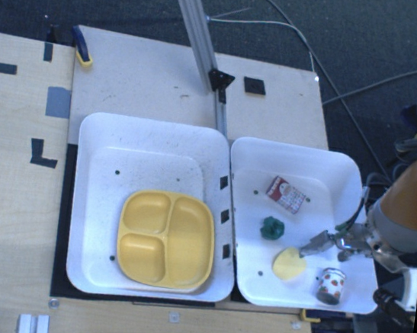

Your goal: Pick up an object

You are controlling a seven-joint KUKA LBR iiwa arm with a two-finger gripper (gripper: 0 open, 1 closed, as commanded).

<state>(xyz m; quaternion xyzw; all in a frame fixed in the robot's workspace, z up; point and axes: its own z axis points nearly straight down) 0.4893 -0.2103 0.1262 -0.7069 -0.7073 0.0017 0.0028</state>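
Lower edge of frame: the pale wooden bench top (4,195), matt and marked with dark tape pieces, carries both shallow white plastic bins.

Lower right: the right-hand white bin (313,160) holds four candidate objects. Closest to the bottom edge is a small rounded white object with red and dark markings (331,285); its make cannot be determined. Just left of it lies a pale yellow, smooth, rounded lump (288,265). Above that is a small dark green, knobbly object (272,228), and further up a flat red-and-white printed packet (287,195), lying tilted.

The two-finger gripper (314,248) reaches in from the right, its slender tip just beside the upper right edge of the yellow lump. Whether it is apart or together cannot be told at this resolution. Nothing is seen clamped.

Assessment: no object is lifted; all four rest on the bin floor. Approach appears in hand; grasp and lift are outstanding.

Lower centre-left: the left-hand white bin (94,184) holds a yellow, glossy plastic tray with three compartments (167,238).

Upper frame: a grey metal strut (200,34) runs diagonally over dark carpet.
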